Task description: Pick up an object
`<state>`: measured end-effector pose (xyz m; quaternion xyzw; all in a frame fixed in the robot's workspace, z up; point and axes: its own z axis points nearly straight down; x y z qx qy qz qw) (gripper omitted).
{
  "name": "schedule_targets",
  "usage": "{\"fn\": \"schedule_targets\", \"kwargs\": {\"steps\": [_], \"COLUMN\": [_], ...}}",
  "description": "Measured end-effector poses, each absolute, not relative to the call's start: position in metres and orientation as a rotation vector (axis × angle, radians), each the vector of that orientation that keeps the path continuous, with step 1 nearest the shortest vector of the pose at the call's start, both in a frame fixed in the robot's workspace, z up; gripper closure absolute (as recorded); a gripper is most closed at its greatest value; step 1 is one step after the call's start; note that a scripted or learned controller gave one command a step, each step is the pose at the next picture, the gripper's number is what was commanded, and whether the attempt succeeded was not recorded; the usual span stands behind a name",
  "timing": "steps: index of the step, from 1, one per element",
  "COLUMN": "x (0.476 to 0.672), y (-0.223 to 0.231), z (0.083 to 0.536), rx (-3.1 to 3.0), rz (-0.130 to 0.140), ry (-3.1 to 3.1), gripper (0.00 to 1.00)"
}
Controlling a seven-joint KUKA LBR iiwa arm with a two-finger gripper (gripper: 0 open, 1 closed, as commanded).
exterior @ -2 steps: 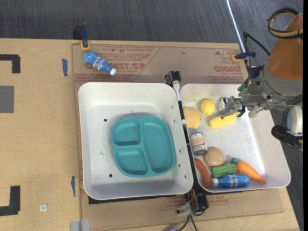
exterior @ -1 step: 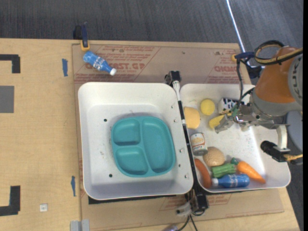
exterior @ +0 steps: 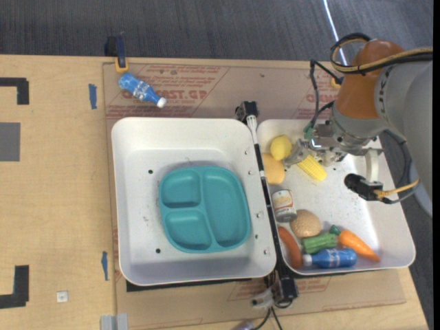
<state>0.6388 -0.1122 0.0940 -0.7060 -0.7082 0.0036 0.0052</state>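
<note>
Corn [exterior: 312, 168] sits clamped between the fingers of the hand [exterior: 309, 158], beside the lemon [exterior: 280, 146].

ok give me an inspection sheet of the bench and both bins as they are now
surface: wooden bench bearing two white bins, left bin and right bin
job's things: toy corn, lemon, can, carrot, blue bottle in right bin
clutter: teal divided plate in left bin; small bottle on bench
grippers: gripper low over the corn, grasp unclear
cables: black cables looping at the wrist
surroundings: dark floor beyond bench
</note>
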Motion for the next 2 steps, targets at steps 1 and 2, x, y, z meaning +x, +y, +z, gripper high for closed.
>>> {"fn": "schedule_targets", "kwargs": {"steps": [1,2], "x": [0.639,0.545], "y": [-0.113,-0.079], "z": [0.104,0.185], "rx": [-2.213,-2.285], "rz": [0.01,-0.001], "ry": [-2.221,-2.153], "gripper": [1.0,1.0]}}
